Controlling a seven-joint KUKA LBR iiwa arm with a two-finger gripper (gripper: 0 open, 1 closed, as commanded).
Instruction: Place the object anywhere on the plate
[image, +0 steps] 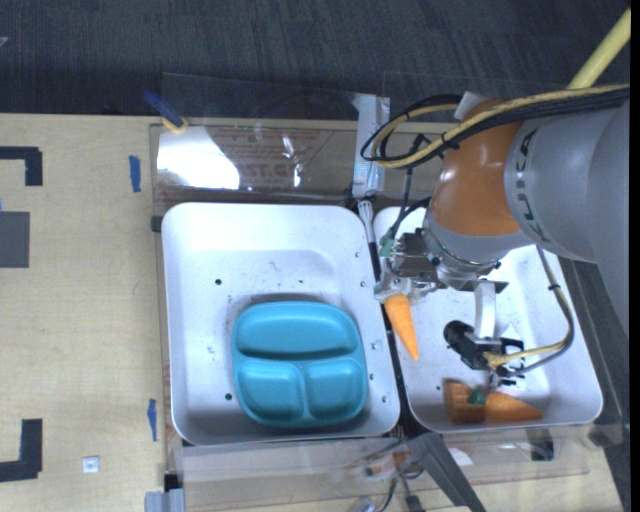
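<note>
Overhead, slanted view of a wooden bench carrying two shallow white bins side by side. In the left bin (200, 250) a blue plate (298, 362) with three compartments, one long and two smaller, lies toward the near edge, with nothing on it.

The grey arm with its orange band (480, 190) reaches in from the right, above the right bin (575, 395). Its gripper (400, 290) hangs at that bin's left edge, close to the wall shared by the two bins. An orange toy carrot (402, 325) points down and slightly right from the gripper. Its thick top end sits between the fingers, which appear closed on it, and its narrow tip hangs free above the bin floor, just right of the dividing wall and apart from the plate.

A second toy carrot (490, 404), orange with a darker end, lies on its side at the right bin's near edge. Black and yellow cables (520, 350) loop from the arm above it.
</note>
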